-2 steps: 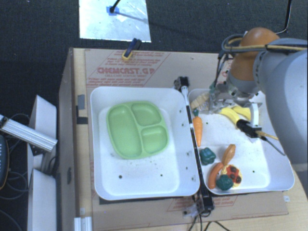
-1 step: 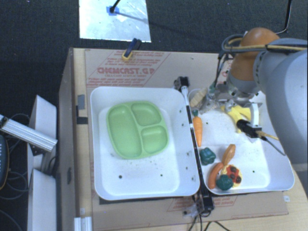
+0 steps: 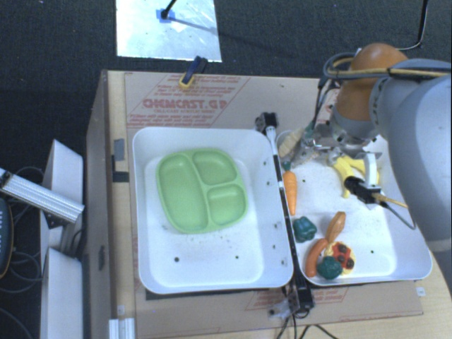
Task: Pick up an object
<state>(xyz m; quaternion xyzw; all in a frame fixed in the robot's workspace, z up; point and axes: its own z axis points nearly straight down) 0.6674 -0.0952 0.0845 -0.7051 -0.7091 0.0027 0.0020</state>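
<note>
Dark carpet (image 3: 296, 27) surrounds a bench (image 3: 212, 104) topped with printed cardboard, which bears two shallow white bins side by side. Nearest the camera, at about 7 o'clock in the right bin (image 3: 395, 260), lies a small cluster. A dark green toy (image 3: 328, 268) touches a red-and-orange spotted toy (image 3: 342, 254), with a curved orange piece (image 3: 317, 249) at their left. Just beyond them an orange toy (image 3: 336, 224) lies tilted near the bin's middle. A teal toy (image 3: 304, 228) sits at 9 o'clock, close to the dividing wall. Farther on, a carrot (image 3: 289, 189) lies along that wall at 10 o'clock, its tip toward the camera. A yellow toy (image 3: 344, 168) lies at 12 o'clock, just beside the gripper (image 3: 326, 147), which hangs low over the bin's far end. Whether the gripper is wide, narrow or clasping anything cannot be told. The left bin (image 3: 212, 267) holds a green divided tray (image 3: 201, 189) at its centre. Past the bench, at 11 o'clock, a silvery sheet (image 3: 168, 20) lies on the carpet.
</note>
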